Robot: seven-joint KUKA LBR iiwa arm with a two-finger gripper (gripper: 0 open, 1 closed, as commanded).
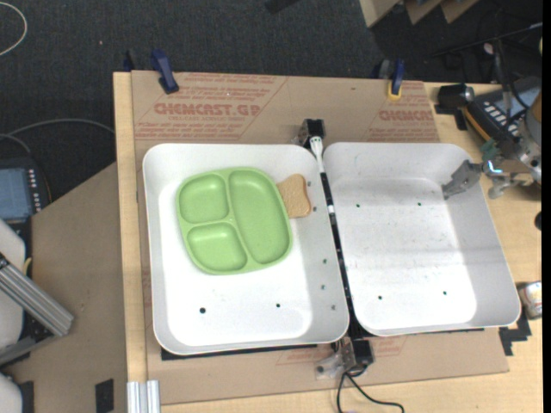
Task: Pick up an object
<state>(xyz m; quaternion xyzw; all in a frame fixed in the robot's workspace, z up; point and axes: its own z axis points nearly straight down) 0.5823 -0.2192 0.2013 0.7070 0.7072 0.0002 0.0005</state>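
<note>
1. The bench (258,93) was a pale board, its brown protective sheet printed with faded red lettering, held down along the far edge by a blue clamp (164,71) and a blue-and-yellow clamp (396,79).
2. Dark, speckled carpet (129,15) lay beyond the board, with thin cables looping over it on the left.
3. An aluminium rail (34,299) slanted in at the lower left corner, and wooden boards leaned at the top right.
4. Two shallow white bins sat side by side, touching along a dark seam in the middle; both were smooth plastic with rounded corners and a few small dark holes in their floors.
5. The left bin (250,317) held a light green divided plate (234,220), glossy, rounded-square, with three compartments.
6. A tan, cork-like rectangular block (296,195) lay just beside the plate's far right edge, touching or slightly overlapping its rim; it looked matte and grainy.
7. The right bin (413,256) showed a scuffed, greyish floor.
8. The gripper (462,179) reached in from the right, over the far right corner of the right bin, well apart from the plate and block.
9. It looked grey and metallic; I could not tell how its jaws stood, and nothing was visibly held between them.
</note>
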